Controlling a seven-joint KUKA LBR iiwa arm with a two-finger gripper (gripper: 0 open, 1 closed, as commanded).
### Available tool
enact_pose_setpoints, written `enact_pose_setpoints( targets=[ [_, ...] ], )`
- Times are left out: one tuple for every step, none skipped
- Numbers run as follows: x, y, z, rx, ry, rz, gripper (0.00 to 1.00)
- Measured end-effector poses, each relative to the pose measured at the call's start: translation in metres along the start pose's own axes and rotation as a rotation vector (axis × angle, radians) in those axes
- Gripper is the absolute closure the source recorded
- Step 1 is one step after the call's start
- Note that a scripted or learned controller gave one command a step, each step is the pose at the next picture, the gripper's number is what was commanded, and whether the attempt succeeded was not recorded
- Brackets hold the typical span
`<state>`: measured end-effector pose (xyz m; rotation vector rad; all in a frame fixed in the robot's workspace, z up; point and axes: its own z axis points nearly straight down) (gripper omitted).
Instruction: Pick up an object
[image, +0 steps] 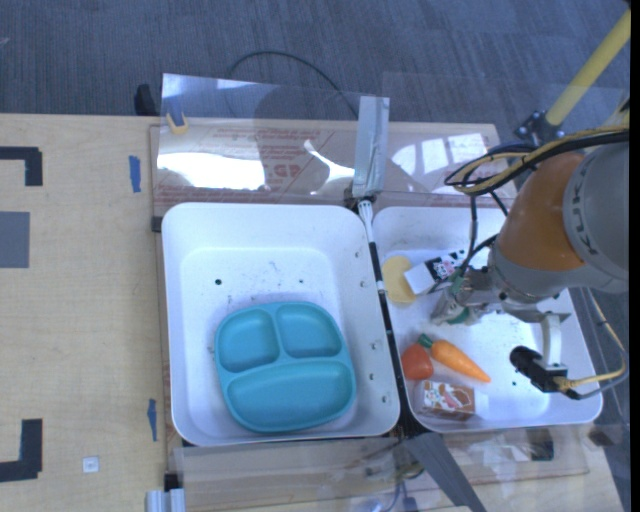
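1. Where the right white plastic bin (590, 405) comes nearest, a small red-and-white food packet (446, 399) lies.
2. Just beyond it rest an orange plastic carrot (458, 361) and a red toy piece (416, 362).
3. Farther back, the hand (455, 305) hovers near a pale yellow slice (399, 278); its grip I cannot tell.

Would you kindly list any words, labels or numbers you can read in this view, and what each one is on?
None can be read.
Red print on the clear sheet behind the bins: mirrored and blurred.
Label on the small packet in the right bin: too small.
Black-and-white tag near the gripper: too small.
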<state>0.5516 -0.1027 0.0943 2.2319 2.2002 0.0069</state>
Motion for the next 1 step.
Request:
enact_pose_setpoints(
  targets=[
    [0.0811,0.0355,-0.0886,0.008,0.004,-0.144,1.0]
  ],
)
